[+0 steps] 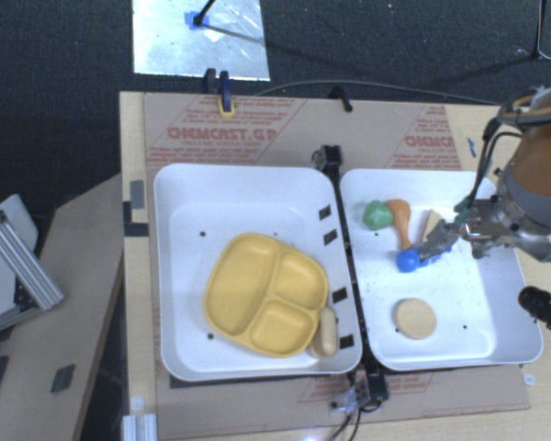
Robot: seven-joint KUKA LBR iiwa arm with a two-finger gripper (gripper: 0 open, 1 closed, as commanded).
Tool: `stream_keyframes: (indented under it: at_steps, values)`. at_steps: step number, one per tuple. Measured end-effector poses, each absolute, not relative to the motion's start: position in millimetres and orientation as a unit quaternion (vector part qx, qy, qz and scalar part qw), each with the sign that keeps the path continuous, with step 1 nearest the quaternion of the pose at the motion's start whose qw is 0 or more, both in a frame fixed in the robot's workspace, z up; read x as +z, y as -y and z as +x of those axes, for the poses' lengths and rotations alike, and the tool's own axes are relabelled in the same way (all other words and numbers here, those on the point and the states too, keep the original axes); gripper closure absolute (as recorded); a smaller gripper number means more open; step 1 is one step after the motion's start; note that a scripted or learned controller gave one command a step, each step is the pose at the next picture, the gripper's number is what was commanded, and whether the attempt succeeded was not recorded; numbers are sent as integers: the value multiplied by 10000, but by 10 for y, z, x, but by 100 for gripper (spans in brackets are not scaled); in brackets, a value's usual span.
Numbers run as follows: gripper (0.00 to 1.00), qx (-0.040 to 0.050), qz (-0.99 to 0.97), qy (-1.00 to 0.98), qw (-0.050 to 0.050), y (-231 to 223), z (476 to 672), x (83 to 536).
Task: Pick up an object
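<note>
Camera view: the gripper [433,244] hangs low in the right bin [510,338], its tips at a blue ball [408,261] (whether they clasp it cannot be told), beside an orange peg [399,217] and green lump [377,214].

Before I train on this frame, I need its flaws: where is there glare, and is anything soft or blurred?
Camera view: glare washes out the shiny metal sheet at the top; the white bins are bright yet keep their edges; the claw near the blue object looks slightly soft; the yellow tray is evenly lit with mild shadow.
</note>
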State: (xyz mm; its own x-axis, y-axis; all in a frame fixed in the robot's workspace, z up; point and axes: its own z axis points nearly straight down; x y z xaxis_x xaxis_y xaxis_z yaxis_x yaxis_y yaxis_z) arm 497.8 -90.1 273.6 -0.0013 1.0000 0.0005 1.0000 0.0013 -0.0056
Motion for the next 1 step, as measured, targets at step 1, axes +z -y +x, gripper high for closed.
stream_keyframes:
  at_steps: [1]
  values:
    - [0,0,-7061,7081,-1,899,4983,2765]
